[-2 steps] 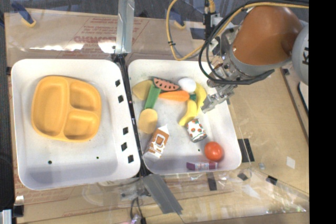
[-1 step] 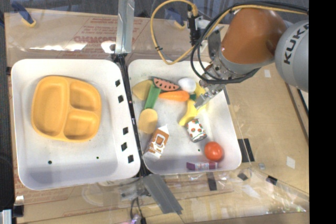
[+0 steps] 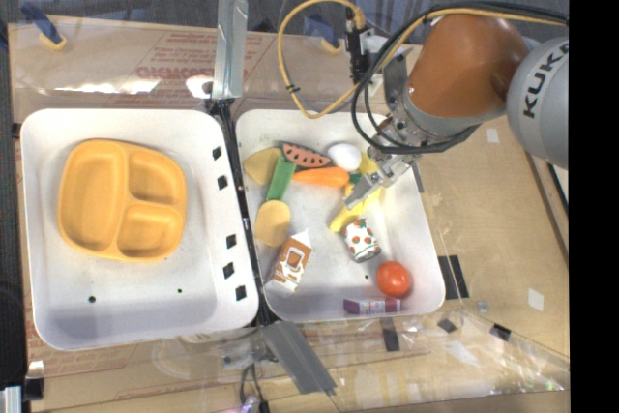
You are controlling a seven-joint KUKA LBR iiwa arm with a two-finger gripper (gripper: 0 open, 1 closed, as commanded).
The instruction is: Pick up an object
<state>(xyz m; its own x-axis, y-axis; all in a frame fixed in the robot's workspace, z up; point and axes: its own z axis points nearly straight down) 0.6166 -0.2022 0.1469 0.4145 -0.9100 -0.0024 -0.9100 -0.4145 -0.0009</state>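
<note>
One round red tomato (image 3: 394,279)

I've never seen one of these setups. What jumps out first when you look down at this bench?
The big orange band of the grey arm, reaching in from the right, with its claw down among a jumble of toy food in the right bin. Then the yellow divided plate, alone in the left bin, and a red tomato near the right bin's front corner.

Glossy orange plastic tray (image 3: 122,198); smooth white plastic bins (image 3: 39,237)
</note>
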